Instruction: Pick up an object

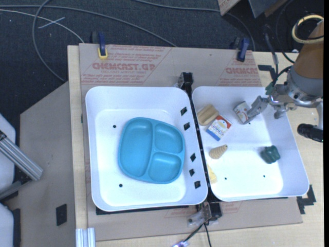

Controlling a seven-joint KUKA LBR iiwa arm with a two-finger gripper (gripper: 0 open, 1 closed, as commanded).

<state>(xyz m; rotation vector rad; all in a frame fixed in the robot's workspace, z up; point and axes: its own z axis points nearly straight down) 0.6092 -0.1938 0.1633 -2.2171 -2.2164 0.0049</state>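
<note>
The gripper [242, 113] hangs above the right bin [288, 184], near a small box [218, 127]. I cannot tell if it is open or shut.

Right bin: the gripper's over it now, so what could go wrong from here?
The gripper hangs over bare floor of the right bin, so closing here would likely catch nothing. The tan block and small carton lie touching, so a grab could drag both. The green object looks small and may slip.
</note>
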